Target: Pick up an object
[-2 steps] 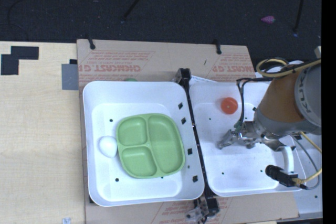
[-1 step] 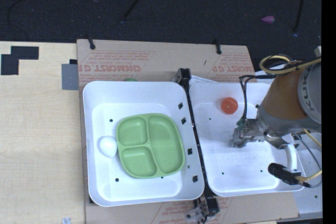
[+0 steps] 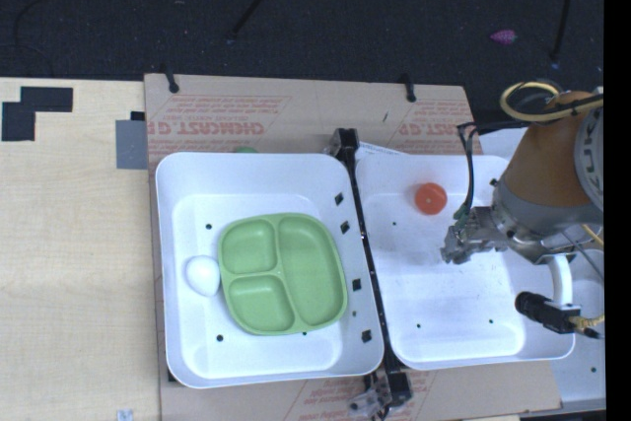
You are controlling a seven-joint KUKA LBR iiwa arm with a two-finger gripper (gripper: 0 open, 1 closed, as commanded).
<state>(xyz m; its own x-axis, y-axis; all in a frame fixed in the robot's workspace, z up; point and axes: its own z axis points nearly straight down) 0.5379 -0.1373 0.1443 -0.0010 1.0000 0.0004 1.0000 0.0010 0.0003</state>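
Note:
A small orange-red ball (image 3: pixel 430 198) lies on the floor of the right bin (image 3: pixel 434 330), toward its far side. My gripper (image 3: pixel 459 245) hangs over the right bin's right half, just below and to the right of the ball, apart from it. In the left bin (image 3: pixel 187 212) rests a green divided plate (image 3: pixel 281 272), and a white egg-shaped object (image 3: pixel 203 275) sits against the plate's left edge.
A black divider (image 3: pixel 361 251) runs between the two bins. The arm's grey and orange body (image 3: pixel 552 177) covers the right bin's right edge. Cables and a black fitting (image 3: pixel 548 311) lie at the near right corner. Brown cardboard (image 3: pixel 296 113) lies under both bins.

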